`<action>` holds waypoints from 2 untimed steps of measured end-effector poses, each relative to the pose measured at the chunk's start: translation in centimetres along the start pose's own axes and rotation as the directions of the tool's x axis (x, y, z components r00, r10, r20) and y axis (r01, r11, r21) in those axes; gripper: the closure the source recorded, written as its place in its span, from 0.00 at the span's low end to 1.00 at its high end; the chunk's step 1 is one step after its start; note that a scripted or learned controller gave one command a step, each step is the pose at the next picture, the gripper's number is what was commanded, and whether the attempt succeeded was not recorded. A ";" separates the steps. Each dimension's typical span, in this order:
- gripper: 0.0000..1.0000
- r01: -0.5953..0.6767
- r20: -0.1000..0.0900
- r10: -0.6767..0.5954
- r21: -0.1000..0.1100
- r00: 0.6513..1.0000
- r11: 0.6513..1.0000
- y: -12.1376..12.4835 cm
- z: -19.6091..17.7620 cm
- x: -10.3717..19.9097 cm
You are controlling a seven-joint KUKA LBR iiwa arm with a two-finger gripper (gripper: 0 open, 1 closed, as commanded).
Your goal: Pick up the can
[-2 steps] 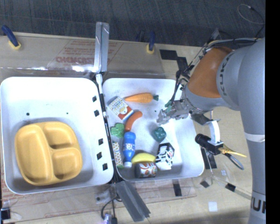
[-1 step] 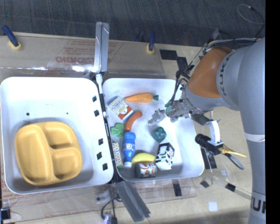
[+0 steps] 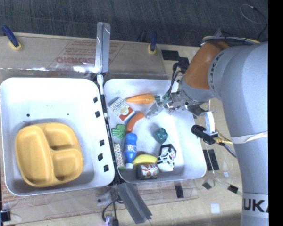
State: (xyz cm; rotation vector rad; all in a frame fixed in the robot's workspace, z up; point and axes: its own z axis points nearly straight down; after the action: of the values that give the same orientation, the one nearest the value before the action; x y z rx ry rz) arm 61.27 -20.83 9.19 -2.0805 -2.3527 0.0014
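Can (image 3: 147,171) lies at right bin's (image 3: 193,171) near edge; gripper (image 3: 156,108) hovers, possibly empty, beside carrot (image 3: 140,98).

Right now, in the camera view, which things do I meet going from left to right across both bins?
Yellow divided tray → blue bottle → can → teal object → robot hand

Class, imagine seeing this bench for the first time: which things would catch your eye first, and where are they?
The big grey arm with its orange band fills the right side, its end effector low over the right bin. A yellow divided tray sits in the left bin. The can lies at the right bin's near edge, below a banana.
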 end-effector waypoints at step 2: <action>0.00 0.097 0.000 -0.097 -0.001 0.995 0.995 1.8 -0.1 -0.4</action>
State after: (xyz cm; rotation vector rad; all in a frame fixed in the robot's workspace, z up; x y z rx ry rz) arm 63.07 -20.97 9.29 -1.9646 -2.4518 0.0001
